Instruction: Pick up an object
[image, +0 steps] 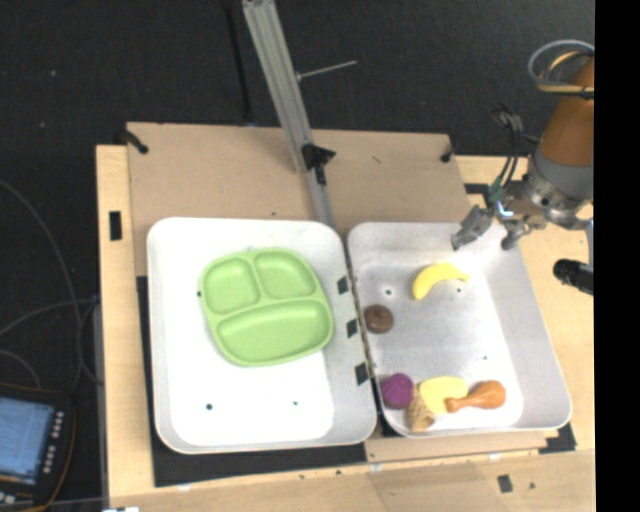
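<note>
In the right bin (520, 330) lie a yellow banana (437, 279), a small brown round piece (378, 318), a purple piece (397, 389), a pale yellow piece (440, 391) and an orange-brown drumstick shape (478, 397). My gripper (490, 232) hangs over that bin's far right corner, up and to the right of the banana and apart from it. Its two fingers stand spread, with nothing between them.
The left bin (180, 400) holds a green divided plate (267, 306). A metal pole (285, 100) slants up from between the bins at the back. A dark tablet (30, 435) lies off the bench at the lower left.
</note>
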